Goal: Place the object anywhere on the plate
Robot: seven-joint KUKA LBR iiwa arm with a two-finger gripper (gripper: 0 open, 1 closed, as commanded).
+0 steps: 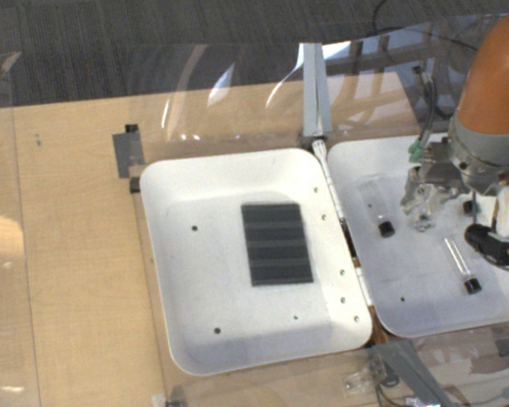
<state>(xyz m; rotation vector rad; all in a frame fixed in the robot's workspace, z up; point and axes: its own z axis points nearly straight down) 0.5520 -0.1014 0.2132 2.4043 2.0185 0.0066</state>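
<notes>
A dark grey ribbed plate [277, 243] lies flat in the middle of the left bin [199, 339]. In the right bin [422, 310] a clear tube with a black cap [461, 267] lies near the front right. A second small clear piece with a black end [384, 224] rests further left, nearer the divider. My gripper [422, 204] hangs low over the right bin's back half, between those two pieces and a little behind them. Nothing can be made out between its tips.
A metal post [314, 89] stands at the back between the two bins. Cables and a black connector [493, 245] trail from the wrist over the right bin's right side. A clear shield surrounds the bench.
</notes>
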